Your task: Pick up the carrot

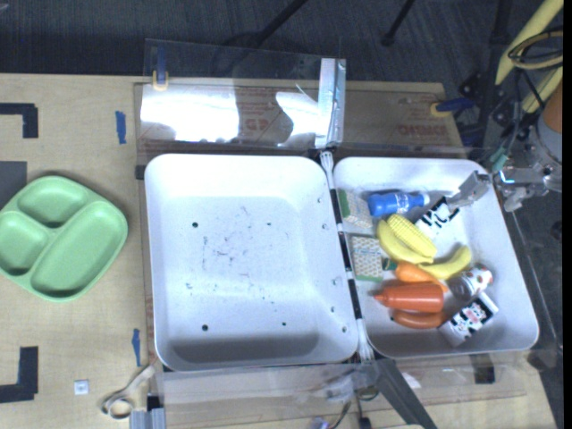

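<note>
**Carrot lies in right bin, gripper above the far corner**

Nearest to the camera, in the front corner of the right bin (518, 266), lies a black-and-white packet (471, 315). Just behind it there is an orange-red thing (416, 298), long and lying across the bin. The carrot (413, 273) lies directly behind this thing and touches it. It is short and orange, and a banana (451, 264) curves along its far side. A corn cob (405, 236) rests against the banana. Farther back lies a blue bottle (393, 203), and beside it a second black-and-white item (438, 215).

The gripper (470, 190) comes in from the view's right and hangs tilted above the far part of the right bin, near the second black-and-white item and well apart from the carrot. Whether it is released or clenched, I cannot tell. Nothing is seen held in it.

The left bin (237, 257) stands touching the right one. A green plate (61, 237) with compartments lies on the bench (71, 123) at the view's left.
</note>
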Controlling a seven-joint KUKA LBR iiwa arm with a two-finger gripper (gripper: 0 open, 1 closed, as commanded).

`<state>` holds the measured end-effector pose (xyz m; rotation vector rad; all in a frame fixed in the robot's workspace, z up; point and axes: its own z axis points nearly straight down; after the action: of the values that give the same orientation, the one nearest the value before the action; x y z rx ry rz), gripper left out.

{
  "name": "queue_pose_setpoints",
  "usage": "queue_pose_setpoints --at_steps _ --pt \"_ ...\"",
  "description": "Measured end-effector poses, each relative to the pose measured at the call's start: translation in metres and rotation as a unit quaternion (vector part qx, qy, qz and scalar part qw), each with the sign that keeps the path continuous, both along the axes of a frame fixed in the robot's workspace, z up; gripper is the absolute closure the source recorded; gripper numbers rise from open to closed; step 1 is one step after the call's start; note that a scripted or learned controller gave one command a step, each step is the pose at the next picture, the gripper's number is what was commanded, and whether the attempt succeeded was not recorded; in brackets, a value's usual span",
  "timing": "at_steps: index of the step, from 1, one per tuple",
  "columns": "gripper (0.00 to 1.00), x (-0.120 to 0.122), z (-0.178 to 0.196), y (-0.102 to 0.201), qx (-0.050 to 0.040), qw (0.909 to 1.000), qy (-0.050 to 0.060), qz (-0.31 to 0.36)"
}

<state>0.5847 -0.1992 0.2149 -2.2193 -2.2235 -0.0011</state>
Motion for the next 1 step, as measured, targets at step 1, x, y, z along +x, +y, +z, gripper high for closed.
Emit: queue_pose_setpoints --at_steps 1 --pt "0.0 0.0073 -0.1164 0.0547 -0.0016 0.9985 -0.003 0.055"
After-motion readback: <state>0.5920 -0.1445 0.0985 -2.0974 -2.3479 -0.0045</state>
